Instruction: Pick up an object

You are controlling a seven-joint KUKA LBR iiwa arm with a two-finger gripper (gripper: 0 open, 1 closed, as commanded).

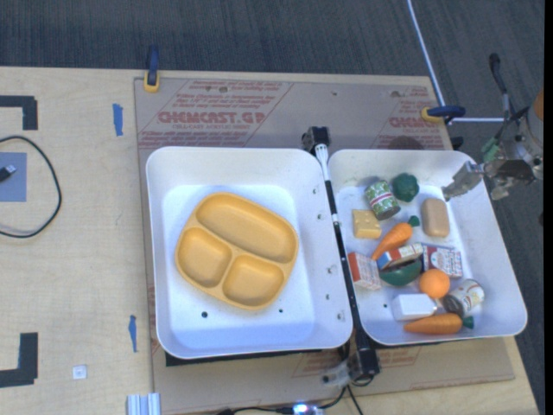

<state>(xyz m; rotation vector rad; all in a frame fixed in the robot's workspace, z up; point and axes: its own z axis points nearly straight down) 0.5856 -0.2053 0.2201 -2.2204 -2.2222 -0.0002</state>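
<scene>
**Nothing picked yet, hand parked at the far-right rim of the toy-food bin**

So the stuff to pick from was all piled in the right bin (510, 305), toward the bench's right edge. Since the task just said "an object", any of it would do. Near the far end of that bin sat a little green-labelled can (381, 199) and a dark green lumpy veggie (404, 185), with a tan bread-roll thing (435, 218) just beside them. A yellow cheese block (366, 224) lay near the bin's left wall, and a small carrot (396, 237) was angled right next to it. Mid-bin was a cluttered knot of packets and cartons I couldn't really sort out, touching an orange (435, 284). At the near end a bigger carrot (434, 324) lay along the rim with a white block (413, 305) just behind it.

The left bin (168, 180) held a yellow divided tray (236, 249) and nothing else I could make out.

The hand (465, 182) sat over the far-right corner of the right bin, up by the rim, apart from all the items. Nothing was between its fingers as far as I could see, but whether they were spread or closed, honestly couldn't tell, too small and blurry.

My read: basically zero progress. Everything was lying in the bin, so choosing a target, descending, grasping and lifting were all left to do. The roll looked closest.
</scene>
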